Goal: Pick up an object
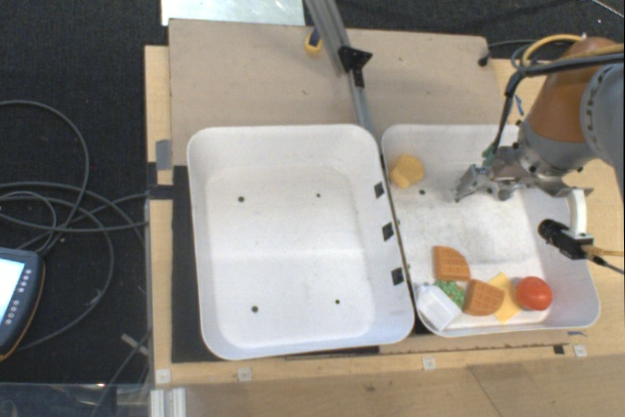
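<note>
Right shallow white plastic bin (pixel 562 312) — metal two-finger claw (pixel 476 183) low over bare floor, fingers splayed wide, holding nothing; pale yellow rounded lump (pixel 406 172) nearby.

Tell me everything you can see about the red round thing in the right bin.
The red round thing looks like a small toy tomato, smooth and glossy, probably plastic. It lies in the near right corner of the right bin, close to the rim. Its left side touches a yellow wedge, which lies against an orange waffle-like piece. The gripper is well away from it, farther back in the bin.
</note>
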